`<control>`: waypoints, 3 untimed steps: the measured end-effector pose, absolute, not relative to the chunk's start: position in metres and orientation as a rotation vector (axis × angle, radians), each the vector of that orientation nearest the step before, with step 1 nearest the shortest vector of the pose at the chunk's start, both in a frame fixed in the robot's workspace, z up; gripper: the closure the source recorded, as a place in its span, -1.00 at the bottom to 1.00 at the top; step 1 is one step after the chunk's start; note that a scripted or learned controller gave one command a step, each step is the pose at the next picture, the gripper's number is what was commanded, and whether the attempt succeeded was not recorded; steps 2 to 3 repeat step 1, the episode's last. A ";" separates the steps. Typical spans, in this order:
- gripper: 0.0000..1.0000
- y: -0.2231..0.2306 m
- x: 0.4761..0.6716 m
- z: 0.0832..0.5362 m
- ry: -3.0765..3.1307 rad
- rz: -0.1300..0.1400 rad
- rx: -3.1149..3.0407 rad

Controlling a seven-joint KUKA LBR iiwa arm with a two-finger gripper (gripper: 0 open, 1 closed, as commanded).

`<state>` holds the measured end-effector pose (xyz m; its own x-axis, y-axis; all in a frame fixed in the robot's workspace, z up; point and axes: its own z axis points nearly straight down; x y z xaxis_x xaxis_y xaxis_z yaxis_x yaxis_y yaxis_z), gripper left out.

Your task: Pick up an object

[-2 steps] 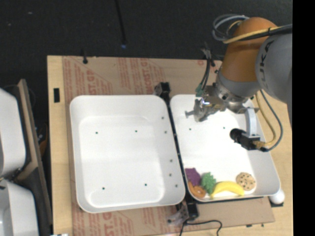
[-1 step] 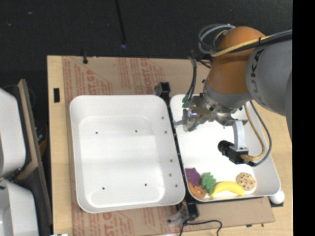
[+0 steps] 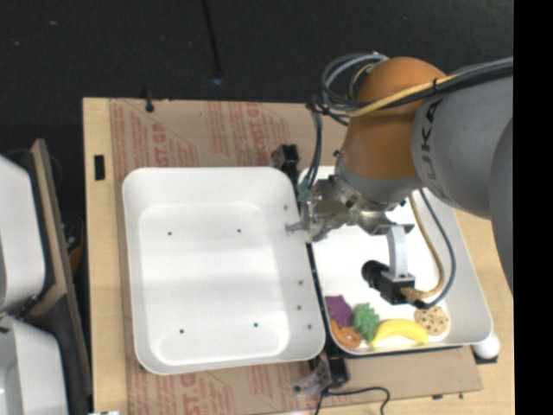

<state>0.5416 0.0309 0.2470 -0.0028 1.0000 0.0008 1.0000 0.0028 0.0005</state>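
objects: banana [image 3: 399, 332], cookie [image 3: 432, 320], green piece [image 3: 367, 318], purple piece [image 3: 336, 308] and orange piece [image 3: 346, 337], all toy food and all candidates for your pick.
where: they sit in a row along the near edge of the right bin [image 3: 344, 262], from its near-left corner toward its near-right corner. They are packed close, and most touch a neighbour.
claw: the claw [image 3: 313, 219] is at the right bin's left wall, toward the far end, right by the rim shared with the left bin [image 3: 216, 266]. It is well apart from the row.
claw state: you cannot tell how wide it is open. No object shows in its hold.
risk 1: if it closes where it is, you likely get an empty grab, because nothing lies under it.
risk 2: it is so near the shared rim that a descent there could strike the wall or nudge a bin.
risk 3: the row is crowded against the near wall, so a grab there may catch two pieces, push one aside, or hit the wall first.
risk 4: the banana is curved and smooth-looking, so it may slip out.
right bin: it holds the five pieces, and the rest of its floor is bare.
left bin: it shows only bare white floor.
table: the table [image 3: 199, 137] carries both bins side by side, and the arm [image 3: 389, 137] hangs over the right one.
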 end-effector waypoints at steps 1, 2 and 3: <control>1.00 0.070 0.523 0.241 -2.224 0.000 -2.218; 1.00 0.070 0.523 0.241 -2.224 0.000 -2.218; 1.00 0.070 0.523 0.241 -2.224 0.000 -2.218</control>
